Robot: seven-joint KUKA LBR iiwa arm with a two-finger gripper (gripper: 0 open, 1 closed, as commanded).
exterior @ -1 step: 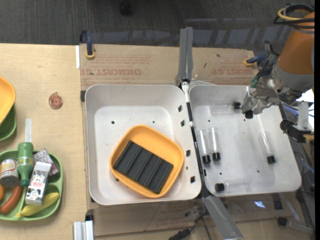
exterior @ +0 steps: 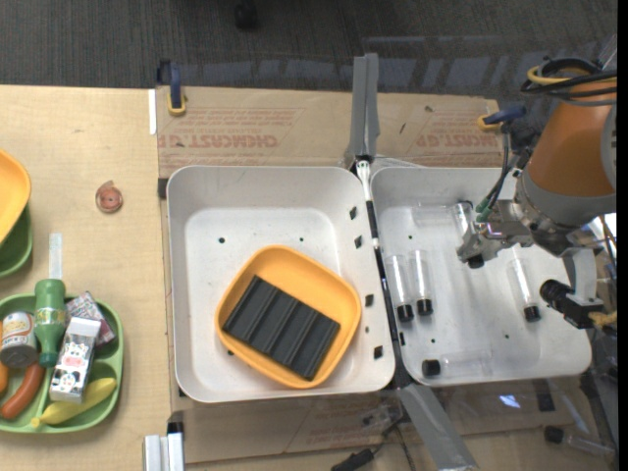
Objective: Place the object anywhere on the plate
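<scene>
A yellow-orange square plate [exterior: 339, 292] lies in the left bin [exterior: 196, 214], toward its front. A dark grey ribbed rectangular object [exterior: 282, 328] rests flat on the plate, turned at a diagonal. My gripper [exterior: 477, 243] hangs over the right bin [exterior: 471, 346], near its back middle, well to the right of the plate. The grey arm with its orange band [exterior: 577, 150] reaches in from the right. Nothing can be seen in the gripper.
Several clear tubes with black ends [exterior: 413, 285] lie on the right bin's floor. On the wooden table to the left stand a green tray of toy food [exterior: 98, 400], a yellow bowl [exterior: 12, 199] and a small pink disc [exterior: 109, 198]. Cardboard [exterior: 255, 130] lies behind the bins.
</scene>
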